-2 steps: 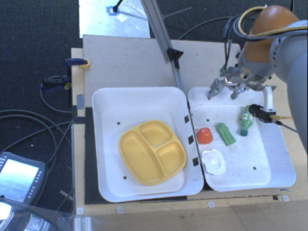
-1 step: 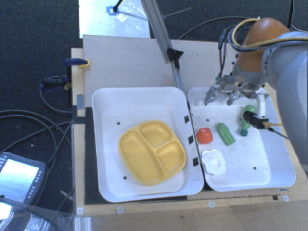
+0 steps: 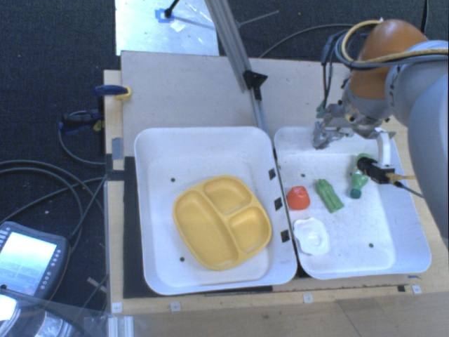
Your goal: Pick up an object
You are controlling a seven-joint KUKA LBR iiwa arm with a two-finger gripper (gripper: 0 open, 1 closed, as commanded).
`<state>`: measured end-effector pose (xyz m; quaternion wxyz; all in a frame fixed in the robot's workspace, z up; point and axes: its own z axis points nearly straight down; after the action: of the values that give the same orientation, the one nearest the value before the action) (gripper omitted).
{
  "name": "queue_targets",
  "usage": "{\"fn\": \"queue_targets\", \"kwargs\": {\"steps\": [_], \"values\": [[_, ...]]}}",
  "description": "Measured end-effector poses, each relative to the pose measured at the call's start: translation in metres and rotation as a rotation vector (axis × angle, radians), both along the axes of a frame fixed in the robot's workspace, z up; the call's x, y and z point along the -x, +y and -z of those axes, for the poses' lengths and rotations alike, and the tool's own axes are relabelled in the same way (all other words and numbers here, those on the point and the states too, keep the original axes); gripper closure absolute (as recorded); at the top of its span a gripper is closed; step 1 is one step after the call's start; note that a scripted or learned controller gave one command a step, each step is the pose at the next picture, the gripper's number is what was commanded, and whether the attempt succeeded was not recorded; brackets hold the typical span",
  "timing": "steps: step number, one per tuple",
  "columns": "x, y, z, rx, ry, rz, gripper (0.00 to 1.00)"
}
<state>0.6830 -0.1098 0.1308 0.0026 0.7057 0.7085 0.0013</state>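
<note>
My claw [image 3: 327, 137] hangs over the right bin's [image 3: 407, 248] far edge; I cannot tell its state. Nearby lie a green bottle [image 3: 358, 179], green block [image 3: 328, 195], red cup [image 3: 298, 198] and white piece [image 3: 311, 235].

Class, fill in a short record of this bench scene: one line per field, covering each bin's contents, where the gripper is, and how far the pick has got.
left bin: yellow plastic divided plate
right bin: small orange-red cup-like object, green oblong block, green bottle-shaped toy, white fried-egg toy
gripper: over the far left part of the right bin
gripper to objects: apart from all four, nothing seen between its fingers
task state: pick not yet done
</note>
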Motion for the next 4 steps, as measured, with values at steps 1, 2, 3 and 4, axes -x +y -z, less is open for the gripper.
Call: {"fn": "queue_targets", "kwargs": {"steps": [1,2,3,4], "values": [[0.006,0.001,-0.048,-0.001,-0.001,0.003,1.0],[0.001,0.001,-0.093,-0.001,-0.002,-0.003,1.0],[-0.001,0.001,-0.147,-0.001,-0.004,-0.005,1.0],[0.02,0.041,-0.141,-0.003,0.005,-0.006,1.0]]}}
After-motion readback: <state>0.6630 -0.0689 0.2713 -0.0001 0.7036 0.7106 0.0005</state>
